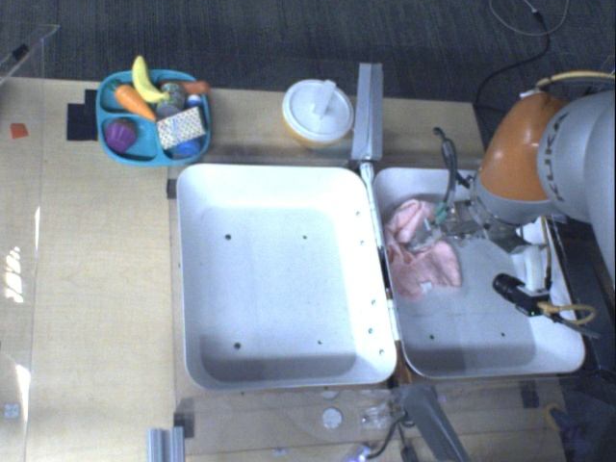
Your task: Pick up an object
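Nearest the camera, the pale wooden counter (96,306) carries two shallow white bins side by side, their rims touching down the middle. The left bin (279,258) shows a bare white floor with a few small dark dots. The right bin (481,345) has a crumpled pink cloth (428,268) lying against its left wall, in the half farther from the camera.

The tool (438,227) sits low over the cloth's upper right part, at or just on the fabric. The cloth bunches around it, and from this angle I cannot tell whether the tool is set wide or narrow, or whether it grips any fabric. The cloth rests on the bin floor. Behind the tool, the grey arm (577,152) reaches in from the right, and its orange band (510,162) hangs over the bin's far right corner.

Farther back, a grey metal post (367,114) stands at the far end of the seam between the bins. Just left of it is a round yellow tub with a white lid (318,111), beside the left bin's far edge. Well to the left sits a blue divided tray (106,147) of toy food: a yellow banana (146,83), an orange carrot (133,101), a purple piece (120,135) and a speckled pale block (183,126). A black patch (82,121) lies touching the tray's left side.
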Tool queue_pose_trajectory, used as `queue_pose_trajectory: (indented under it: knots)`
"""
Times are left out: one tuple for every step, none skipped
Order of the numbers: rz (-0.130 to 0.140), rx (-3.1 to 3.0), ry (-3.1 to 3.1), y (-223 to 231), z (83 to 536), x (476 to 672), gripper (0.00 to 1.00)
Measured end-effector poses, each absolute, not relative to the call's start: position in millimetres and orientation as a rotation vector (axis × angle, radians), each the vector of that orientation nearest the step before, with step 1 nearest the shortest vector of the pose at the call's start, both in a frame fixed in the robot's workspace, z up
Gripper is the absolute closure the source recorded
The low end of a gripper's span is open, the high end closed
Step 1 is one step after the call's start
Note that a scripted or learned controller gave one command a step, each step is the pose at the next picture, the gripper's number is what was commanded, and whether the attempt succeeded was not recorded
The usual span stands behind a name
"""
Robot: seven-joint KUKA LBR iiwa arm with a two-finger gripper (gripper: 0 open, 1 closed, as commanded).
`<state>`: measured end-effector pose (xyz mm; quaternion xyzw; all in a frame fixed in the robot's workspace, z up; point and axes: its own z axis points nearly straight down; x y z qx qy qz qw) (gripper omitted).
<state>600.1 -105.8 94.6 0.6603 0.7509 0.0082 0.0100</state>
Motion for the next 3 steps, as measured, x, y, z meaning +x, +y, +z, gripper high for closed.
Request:
queue_pose_trajectory:
  knots:
    - [0.025, 1.999, 2.396, -111.1, 94.7, 577.8, 0.0]
    - [0.018, 2.074, 2.339, -100.1, 93.3, 649.3, 0.0]
    - [0.015, 2.039, 2.368, -149.9, 93.4, 642.4, 0.0]
